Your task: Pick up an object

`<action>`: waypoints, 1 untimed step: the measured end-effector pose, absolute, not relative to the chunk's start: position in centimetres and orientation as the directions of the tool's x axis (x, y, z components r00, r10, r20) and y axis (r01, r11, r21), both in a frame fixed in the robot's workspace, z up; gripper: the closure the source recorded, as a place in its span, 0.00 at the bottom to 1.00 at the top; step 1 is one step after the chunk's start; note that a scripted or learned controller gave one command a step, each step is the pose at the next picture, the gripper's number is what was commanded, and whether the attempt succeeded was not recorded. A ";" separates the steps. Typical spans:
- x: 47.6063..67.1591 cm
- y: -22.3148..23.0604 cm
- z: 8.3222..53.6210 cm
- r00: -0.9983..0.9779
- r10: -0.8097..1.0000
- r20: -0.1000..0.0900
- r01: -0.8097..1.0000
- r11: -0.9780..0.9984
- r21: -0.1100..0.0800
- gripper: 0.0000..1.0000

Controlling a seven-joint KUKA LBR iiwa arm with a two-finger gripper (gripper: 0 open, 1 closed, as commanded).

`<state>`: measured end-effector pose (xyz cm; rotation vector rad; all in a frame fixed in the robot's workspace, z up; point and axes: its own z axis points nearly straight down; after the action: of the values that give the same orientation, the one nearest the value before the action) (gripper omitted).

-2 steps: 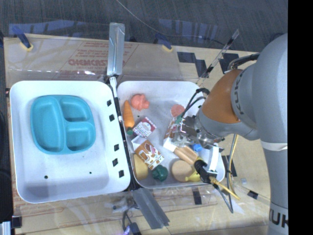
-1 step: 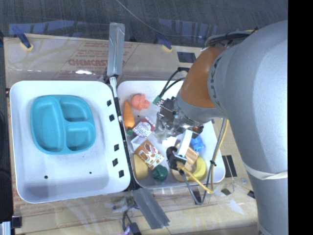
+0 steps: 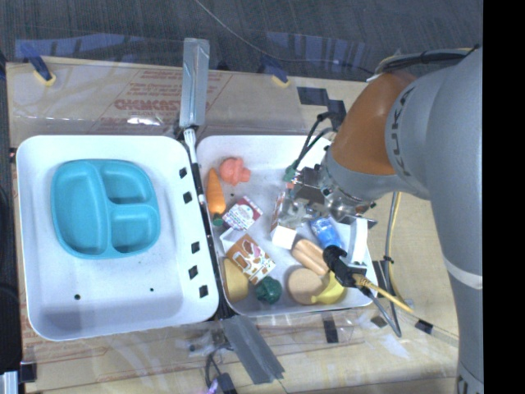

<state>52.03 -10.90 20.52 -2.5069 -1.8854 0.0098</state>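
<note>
Arm reaches in from the right, wrist down over the right bin. Gripper sits low in the middle of that bin; its metal parts blur into the clutter, so cannot tell how it stands or whether anything is in it.

Objects relative to the gripper:
- White cube: just below, close to touching.
- Small red-and-white packet: just to the left.
- Carrot: further left, lying along the bin's left wall.
- Pink lumpy toy: up and to the left, near the top of the bin.
- Printed snack box: below and left, tilted.
- Dark green ball: well below, near the bottom wall.
- Bread roll: below and right.
- Blue bottle: to the right, under the wrist.
- Banana: bottom right corner.

Left bin, well to the gripper's left, holds a blue divided tray. Both bins rest on the worktop.
</note>
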 end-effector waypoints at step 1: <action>48.6 -15.1 10.9 0.192 0.981 0.001 0.981 -0.192 -0.015 0.00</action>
<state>48.60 -15.09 10.91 -2.4161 -1.9890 0.0142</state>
